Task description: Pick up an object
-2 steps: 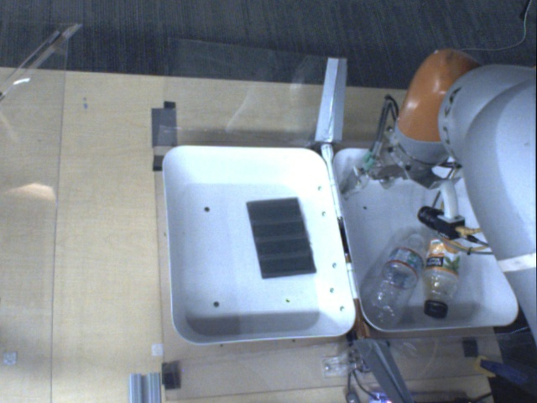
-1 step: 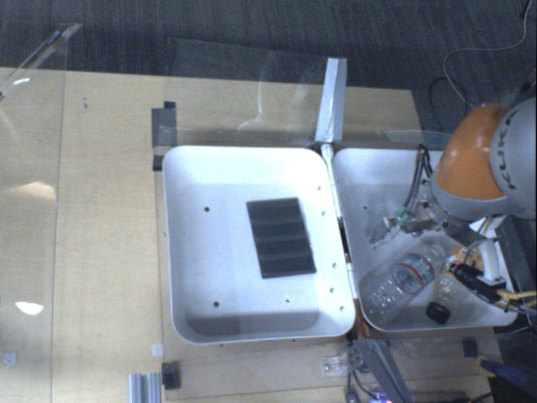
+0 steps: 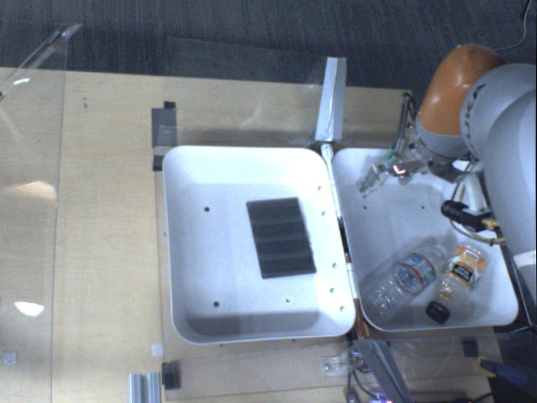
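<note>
A dark ridged rectangular block (image 3: 281, 238) lies flat in the middle of the left bin (image 3: 193, 225). In the right bin (image 3: 377, 225) a clear plastic bottle (image 3: 403, 280) lies on its side near the front. Beside it, to the right, lies a small bottle (image 3: 456, 280) with a yellow label and a black cap. My gripper (image 3: 379, 173) hangs over the back left corner of the right bin, well behind both bottles and touching neither. It is too small and blurred to read its state.
The grey arm with its orange band (image 3: 457, 91) fills the upper right and overhangs the right bin's far side. A metal post (image 3: 330, 99) stands behind the wall between the bins. Cables (image 3: 470, 217) trail along the right bin's right edge.
</note>
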Controlling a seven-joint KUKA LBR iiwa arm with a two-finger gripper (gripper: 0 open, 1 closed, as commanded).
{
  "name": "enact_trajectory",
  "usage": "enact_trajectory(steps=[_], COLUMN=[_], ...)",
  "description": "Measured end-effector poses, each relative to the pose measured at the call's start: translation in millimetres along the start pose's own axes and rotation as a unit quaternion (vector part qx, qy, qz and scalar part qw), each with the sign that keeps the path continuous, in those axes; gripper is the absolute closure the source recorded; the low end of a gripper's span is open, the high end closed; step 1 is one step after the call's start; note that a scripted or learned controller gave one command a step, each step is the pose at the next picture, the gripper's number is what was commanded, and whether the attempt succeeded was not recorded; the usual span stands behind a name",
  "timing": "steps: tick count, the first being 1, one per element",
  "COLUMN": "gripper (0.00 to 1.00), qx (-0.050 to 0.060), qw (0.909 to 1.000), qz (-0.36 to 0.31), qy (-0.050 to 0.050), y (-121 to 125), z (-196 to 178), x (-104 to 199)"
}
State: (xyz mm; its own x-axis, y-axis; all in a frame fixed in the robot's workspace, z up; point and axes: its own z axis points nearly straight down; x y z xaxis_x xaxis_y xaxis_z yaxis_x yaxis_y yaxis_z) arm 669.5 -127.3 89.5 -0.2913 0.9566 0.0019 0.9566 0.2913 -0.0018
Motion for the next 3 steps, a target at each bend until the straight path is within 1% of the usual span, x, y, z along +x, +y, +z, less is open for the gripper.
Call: enact_trajectory(steps=[1,2,3], gripper=[0.00,0.00,0.00], qx=[-0.004,-0.008,-0.009], qw=[0.9998,1.0000,0.9994], qz=[0.018,0.000,0.033], qy=[-0.002,-0.004,-0.004], y=[-102,-156,-191], z=[-30,0,0], x=[-14,0,-22])
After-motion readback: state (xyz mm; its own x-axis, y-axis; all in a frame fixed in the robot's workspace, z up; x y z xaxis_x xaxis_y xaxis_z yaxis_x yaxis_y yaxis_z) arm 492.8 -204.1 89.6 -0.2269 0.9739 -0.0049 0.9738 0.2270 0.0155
